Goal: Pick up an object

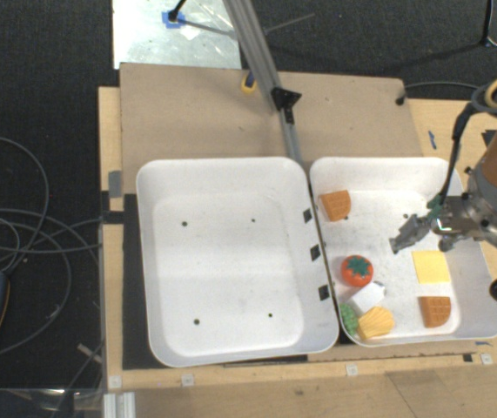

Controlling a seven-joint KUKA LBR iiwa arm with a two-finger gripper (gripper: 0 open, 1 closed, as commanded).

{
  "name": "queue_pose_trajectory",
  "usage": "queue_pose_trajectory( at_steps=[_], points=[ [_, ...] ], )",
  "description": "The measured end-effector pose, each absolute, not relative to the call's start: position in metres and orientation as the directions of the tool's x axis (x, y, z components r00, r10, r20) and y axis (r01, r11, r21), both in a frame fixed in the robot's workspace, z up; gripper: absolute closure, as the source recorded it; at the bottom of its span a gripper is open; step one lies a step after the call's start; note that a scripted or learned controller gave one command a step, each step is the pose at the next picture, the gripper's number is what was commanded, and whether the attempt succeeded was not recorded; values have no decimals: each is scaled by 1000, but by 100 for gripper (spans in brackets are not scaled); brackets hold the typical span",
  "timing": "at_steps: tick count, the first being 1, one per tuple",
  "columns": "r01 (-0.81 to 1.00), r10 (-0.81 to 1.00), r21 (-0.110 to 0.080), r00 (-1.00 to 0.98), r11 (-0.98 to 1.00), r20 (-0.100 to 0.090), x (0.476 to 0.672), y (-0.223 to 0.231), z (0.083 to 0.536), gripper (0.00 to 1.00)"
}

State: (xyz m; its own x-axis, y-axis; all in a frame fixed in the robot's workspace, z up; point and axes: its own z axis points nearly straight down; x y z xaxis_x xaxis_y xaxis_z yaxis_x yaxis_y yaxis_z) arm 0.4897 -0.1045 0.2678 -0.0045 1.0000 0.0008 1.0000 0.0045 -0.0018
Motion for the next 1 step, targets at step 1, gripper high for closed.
queue_pose_trajectory(
  at_steps=[1],
  points=[
    [1000, 1000, 3, -2, 2, 0, 490, -105, 270, 0]
  ],
)
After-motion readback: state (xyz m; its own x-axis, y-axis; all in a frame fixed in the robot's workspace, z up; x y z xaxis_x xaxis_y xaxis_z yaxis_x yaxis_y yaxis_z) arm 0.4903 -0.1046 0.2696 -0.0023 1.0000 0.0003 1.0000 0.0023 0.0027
